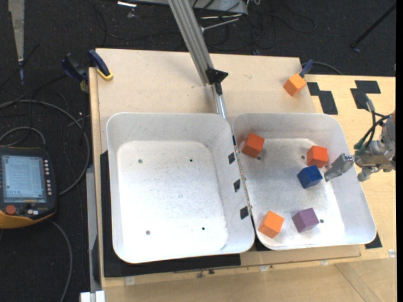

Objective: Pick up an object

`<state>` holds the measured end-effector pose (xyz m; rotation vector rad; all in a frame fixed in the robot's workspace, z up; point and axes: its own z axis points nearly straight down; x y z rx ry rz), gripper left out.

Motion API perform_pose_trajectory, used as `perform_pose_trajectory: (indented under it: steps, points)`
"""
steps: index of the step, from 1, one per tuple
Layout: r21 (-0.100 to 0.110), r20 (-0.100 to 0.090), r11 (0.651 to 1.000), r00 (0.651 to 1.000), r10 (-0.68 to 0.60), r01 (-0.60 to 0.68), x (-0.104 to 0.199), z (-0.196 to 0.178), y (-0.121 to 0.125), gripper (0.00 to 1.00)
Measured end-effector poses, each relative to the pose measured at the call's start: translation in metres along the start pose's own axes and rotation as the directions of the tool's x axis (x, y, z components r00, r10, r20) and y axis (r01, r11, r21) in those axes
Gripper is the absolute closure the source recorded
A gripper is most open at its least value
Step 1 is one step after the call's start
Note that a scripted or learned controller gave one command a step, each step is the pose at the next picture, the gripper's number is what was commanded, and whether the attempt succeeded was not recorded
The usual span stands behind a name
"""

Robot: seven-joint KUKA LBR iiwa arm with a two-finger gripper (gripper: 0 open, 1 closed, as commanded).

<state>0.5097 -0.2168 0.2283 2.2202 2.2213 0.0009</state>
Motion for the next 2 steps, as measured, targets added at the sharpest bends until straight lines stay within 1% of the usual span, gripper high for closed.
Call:
perform_pose_trajectory:
  steps: [1, 2]
  points:
    - [-0.003, -0.002, 1.0, 1.0, -0.004, 0.004, -0.006, 0.133, 0.044, 0.0]
    - [-0.006, 0.003, 1.0, 1.0, -0.005, 0.005, -0.007, 0.132, 0.105, 0.0]
